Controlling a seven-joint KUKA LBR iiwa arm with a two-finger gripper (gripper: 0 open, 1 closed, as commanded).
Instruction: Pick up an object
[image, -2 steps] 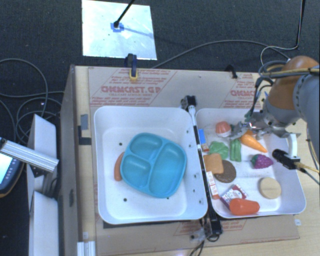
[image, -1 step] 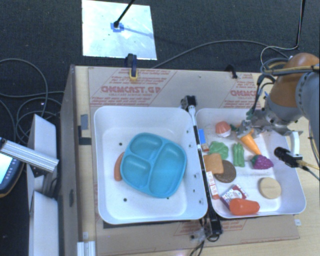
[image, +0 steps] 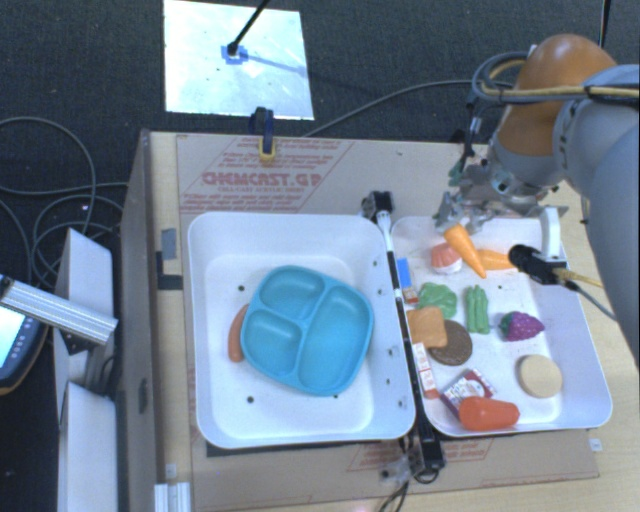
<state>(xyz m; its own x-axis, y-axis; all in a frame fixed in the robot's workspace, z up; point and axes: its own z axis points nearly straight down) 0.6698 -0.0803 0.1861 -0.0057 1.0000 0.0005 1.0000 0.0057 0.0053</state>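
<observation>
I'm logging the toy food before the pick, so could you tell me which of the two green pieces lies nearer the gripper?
The leafy green piece beside the bin divider lies nearer the gripper; the long green pod sits farther right and lower in the right bin.

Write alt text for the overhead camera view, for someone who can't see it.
A grey robot arm's claw hangs over the back of the right bin, just above a toy carrot among toy foods. The left bin holds a blue divided plate with a hot dog beside it.
</observation>
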